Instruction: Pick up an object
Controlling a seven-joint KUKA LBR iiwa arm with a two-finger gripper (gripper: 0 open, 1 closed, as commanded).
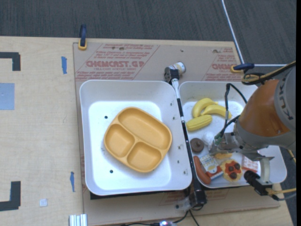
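The arm (270, 114), grey with an orange band, rises closest to the lens at the right of the frame and hangs over the right bin (281, 171). Its gripper (225, 144) sits low among the objects at mid-right; whether it is wide or narrow cannot be told from here. In that bin lie 2 yellow bananas (210, 108) at the upper left part, a yellow corn cob (198, 122) just below them, a brown round piece (197, 145) near the left wall, a red sausage (200, 169) at the lower left and a pizza slice (231, 169) beside it. The left bin (91, 126) holds a yellow 3-compartment plate (137, 139) in the frame's centre. Both bins rest on the counter (37, 126).
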